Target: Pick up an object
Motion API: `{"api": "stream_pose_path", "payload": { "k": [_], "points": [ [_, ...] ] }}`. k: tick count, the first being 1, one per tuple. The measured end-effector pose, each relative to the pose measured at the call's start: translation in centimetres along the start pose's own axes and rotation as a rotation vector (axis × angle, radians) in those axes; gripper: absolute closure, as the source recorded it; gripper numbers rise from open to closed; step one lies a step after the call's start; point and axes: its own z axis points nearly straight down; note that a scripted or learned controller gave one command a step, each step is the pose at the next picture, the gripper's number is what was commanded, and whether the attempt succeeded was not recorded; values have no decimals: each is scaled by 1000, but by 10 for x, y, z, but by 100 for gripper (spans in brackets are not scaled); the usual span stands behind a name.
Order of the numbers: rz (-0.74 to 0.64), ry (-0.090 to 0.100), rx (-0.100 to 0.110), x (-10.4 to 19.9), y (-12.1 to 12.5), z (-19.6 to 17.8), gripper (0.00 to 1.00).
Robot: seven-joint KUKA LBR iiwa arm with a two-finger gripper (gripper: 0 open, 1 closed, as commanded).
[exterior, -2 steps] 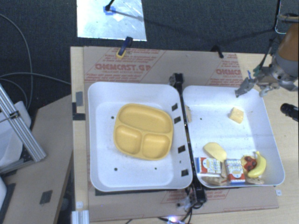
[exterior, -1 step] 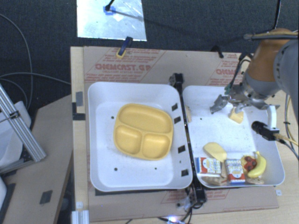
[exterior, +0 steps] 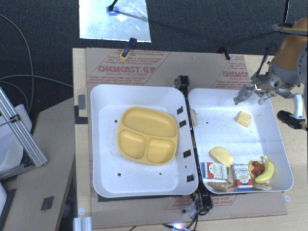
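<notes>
Jaws (exterior: pixel 252 94) spread open over right bin's far edge; cheese wedge (exterior: pixel 243 119) just below, untouched

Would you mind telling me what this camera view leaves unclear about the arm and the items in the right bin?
- Gripper: too small and blurred in the camera view to read its finger state.
- Arm: cut off by the right edge.
- Cartons and banana: crowded together in the right bin; labels too small, overlaps unclear.

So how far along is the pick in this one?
Nothing looks picked yet. The gripper hangs over the far edge of the right bin with nothing between its fingers. The cheese wedge lies nearest it; the banana and cartons sit at the near edge. The whole grasp remains.
</notes>
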Motion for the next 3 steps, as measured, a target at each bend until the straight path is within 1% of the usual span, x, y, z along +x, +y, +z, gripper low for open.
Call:
{"api": "stream_pose_path", "payload": {
  "k": [1, 2, 3],
  "points": [
    [-11, 5, 4, 88, -1, -19, 0],
    [2, 1, 2, 5, -1, -28, 0],
    [-10, 6, 4, 75, 0, -35, 0]
  ]
}}
